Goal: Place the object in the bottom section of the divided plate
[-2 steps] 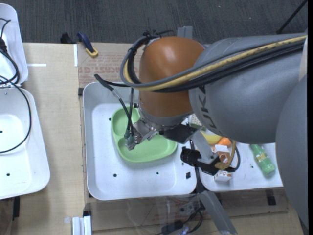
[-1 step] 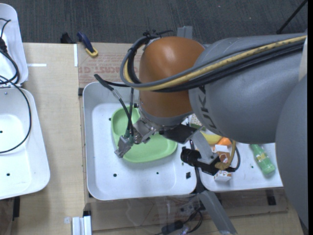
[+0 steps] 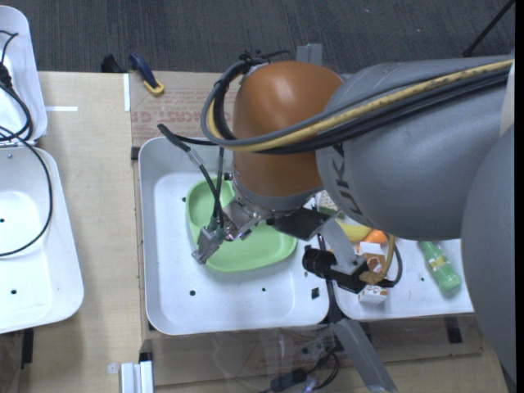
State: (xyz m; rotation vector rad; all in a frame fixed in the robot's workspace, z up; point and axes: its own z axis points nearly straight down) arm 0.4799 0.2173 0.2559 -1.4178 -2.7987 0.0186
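The claw (image 3: 214, 240) is low over the green plate (image 3: 254, 250), at the plate's left rim, tilted down and to the left. Open or closed? Can't tell from up here, and nothing can be made out in its grasp.

The plate lies in the white bin (image 3: 164, 293), in that bin's upper middle. It is pale lime green, smooth and glossy with a raised rim. The arm's orange band (image 3: 278, 129) covers the plate's upper right part, so its sections can't be sorted out.

Right of the plate, in the neighbouring bin (image 3: 409, 301), there's a cluster: a yellow piece (image 3: 354, 232) nearest the plate, an orange item (image 3: 373, 237) touching it, a small white box (image 3: 372, 295) below them, and a green bottle (image 3: 442, 268) farthest off. Which of them is the object, I can't say.

As for writing, the letters "UK" (image 3: 350, 193) show on the grey arm just right of the plate. Above the plate, the cardboard (image 3: 176, 105) carries red print too faint to read.
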